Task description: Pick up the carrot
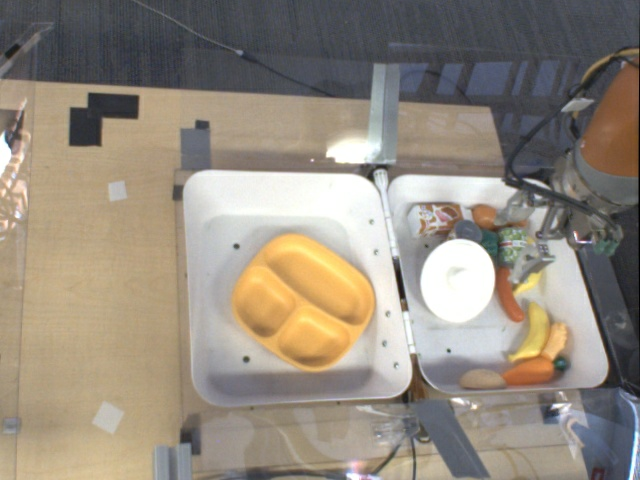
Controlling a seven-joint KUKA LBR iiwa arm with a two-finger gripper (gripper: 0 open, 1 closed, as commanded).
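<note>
So the carrot [529,371] is lying on its side down at about 5 o'clock in the right bin [598,363], tucked just below the banana [533,333], with a beige potato-looking thing [483,378] next to it at its 9 o'clock. The gripper [537,259] is hanging over the bin's 1 o'clock area, near a red sausage-shaped toy [508,296] and a white round plate [457,280], well apart from the carrot. Honestly can't tell how it's set. Left bin [200,298] has a yellow divided tray [303,300] sitting in it.
</note>
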